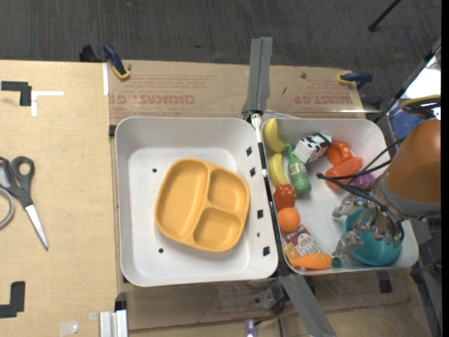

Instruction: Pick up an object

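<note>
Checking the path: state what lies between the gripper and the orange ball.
In the camera view, bare white bin floor separates the gripper from the orange ball.

The grey arm enters from three o'clock, its gripper angled down toward nine o'clock.

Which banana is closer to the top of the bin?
The banana in the right bin's top-left corner. The other banana lies lower, beside the green bottle, just above the tomato.
</note>
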